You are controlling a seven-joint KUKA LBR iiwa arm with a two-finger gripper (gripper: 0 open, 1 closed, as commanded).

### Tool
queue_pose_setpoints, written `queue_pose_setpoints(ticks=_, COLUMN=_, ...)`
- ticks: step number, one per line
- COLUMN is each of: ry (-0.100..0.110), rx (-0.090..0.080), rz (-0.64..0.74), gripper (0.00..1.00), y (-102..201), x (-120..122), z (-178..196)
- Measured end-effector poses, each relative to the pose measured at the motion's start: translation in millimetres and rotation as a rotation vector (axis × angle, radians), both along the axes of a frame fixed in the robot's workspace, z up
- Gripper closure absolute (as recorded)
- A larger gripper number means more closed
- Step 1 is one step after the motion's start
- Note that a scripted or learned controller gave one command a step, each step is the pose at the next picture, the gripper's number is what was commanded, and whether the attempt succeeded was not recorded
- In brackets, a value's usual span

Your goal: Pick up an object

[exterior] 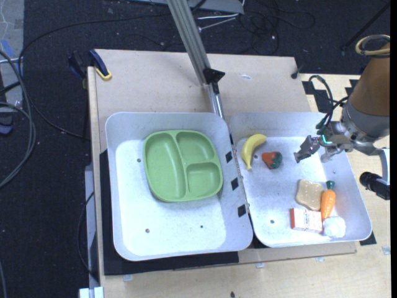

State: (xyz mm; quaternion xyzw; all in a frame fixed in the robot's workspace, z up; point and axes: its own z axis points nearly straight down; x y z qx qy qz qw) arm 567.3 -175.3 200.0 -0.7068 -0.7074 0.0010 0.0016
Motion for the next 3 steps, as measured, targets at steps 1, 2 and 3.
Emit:
queue_pose_setpoints(ticks=1, ry=-0.004, rx=-0.001, rz=0.001, gripper=0.0, y=0.0, x=1.1, z=1.6)
queue_pose_setpoints(ticks=2, ry=0.002, rx=0.0, rz=-0.001, gripper=0.0, y=4.1, x=-8.5, z=-56.8)
queue_pose_setpoints(ticks=3, ry=-0.014, rx=-0.008, rz=-0.001, gripper=0.0, y=2.5, x=-5.4, z=-104.6)
